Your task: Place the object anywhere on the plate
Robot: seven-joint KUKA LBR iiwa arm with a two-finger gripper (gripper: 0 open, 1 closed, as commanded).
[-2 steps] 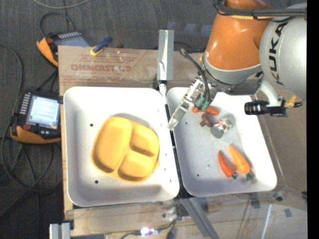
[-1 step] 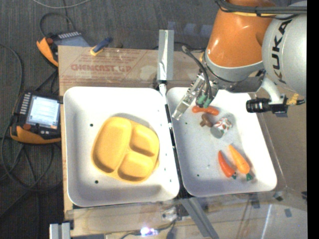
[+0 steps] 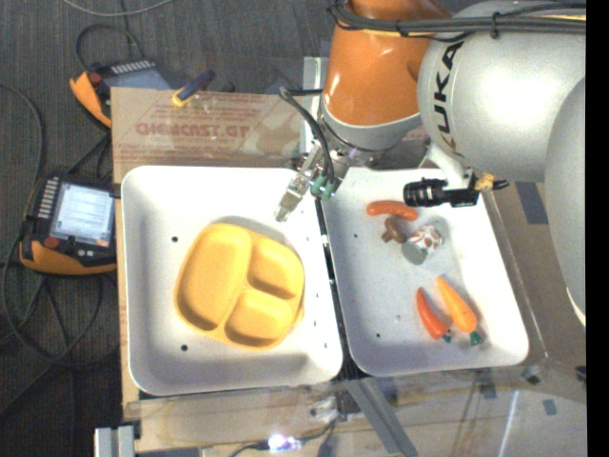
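While the yellow divided plate (image 3: 243, 286) lies bare in the left bin (image 3: 143, 255), nothing placed yet: carrots (image 3: 447, 310) in the right bin (image 3: 504, 341). Claw (image 3: 297, 190) above the left bin's far rim; grip impossible to tell.

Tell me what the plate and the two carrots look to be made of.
Plate: likely moulded plastic, yellow, smooth with a soft sheen; rounded dividers form three compartments. Carrots: probably plastic toy food, with uniform bright orange, slightly glossy skin and a small green stub at one end. Neither material is certain from looks alone.
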